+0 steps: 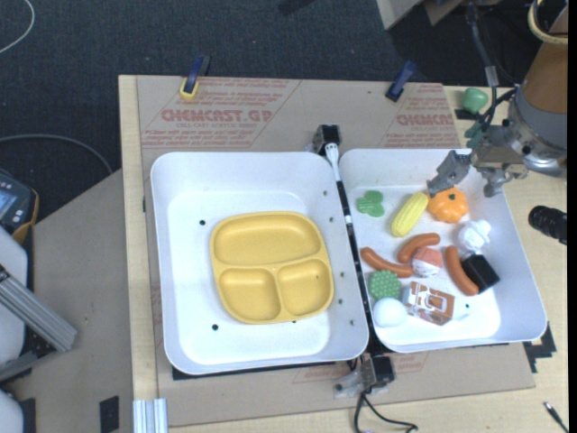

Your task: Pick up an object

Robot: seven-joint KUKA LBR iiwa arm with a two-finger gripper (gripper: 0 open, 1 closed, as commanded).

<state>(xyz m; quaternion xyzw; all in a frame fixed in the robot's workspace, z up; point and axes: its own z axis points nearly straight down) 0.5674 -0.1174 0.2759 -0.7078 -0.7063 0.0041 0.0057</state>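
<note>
Over the right bin's (514, 242) far right part I see the gripper (469, 177), its two grey fingers spread apart with nothing between them, one tip just above the orange toy (448, 206). Below it I count the bin's objects: a corn cob (409, 214), green leaf (370, 203), sausages (419, 244), a white egg (389, 312) and a black block (480, 271). At left, the other bin (180, 269) holds a yellow divided plate (270, 266).

Floor's a dark blue-grey carpet (108, 25) with a thin pale cable (27, 7) looping over it at the top left. The tabletop is a brown cardboard-covered board (270, 115) printed with red lettering, with small clamps (192, 78) along its far edge.
</note>
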